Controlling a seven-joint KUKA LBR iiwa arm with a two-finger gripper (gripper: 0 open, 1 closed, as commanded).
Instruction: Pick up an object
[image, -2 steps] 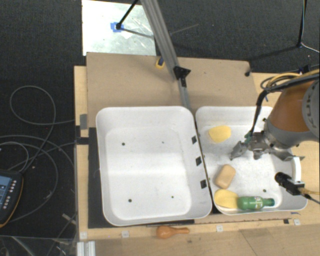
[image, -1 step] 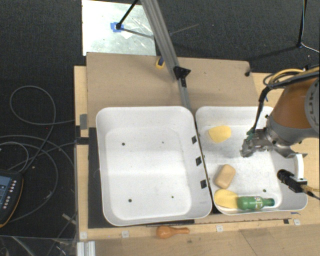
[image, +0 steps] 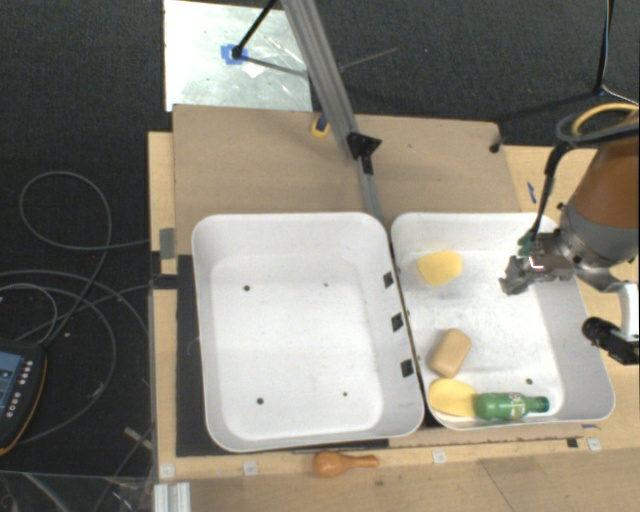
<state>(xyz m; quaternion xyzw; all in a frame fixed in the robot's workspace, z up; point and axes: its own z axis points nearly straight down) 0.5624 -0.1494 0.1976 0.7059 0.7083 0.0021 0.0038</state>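
My jaws (image: 522, 272), whose opening I cannot tell, hang over the right bin's (image: 580, 330) far right side; the nearest object, a yellow lump (image: 439, 267), lies to their left, clear of them.

Resting on the bench's (image: 260, 165) front edge: an orange pear-shaped toy (image: 343, 462). Off its left side, looped cables (image: 60, 260) and a handheld pendant (image: 18, 392).
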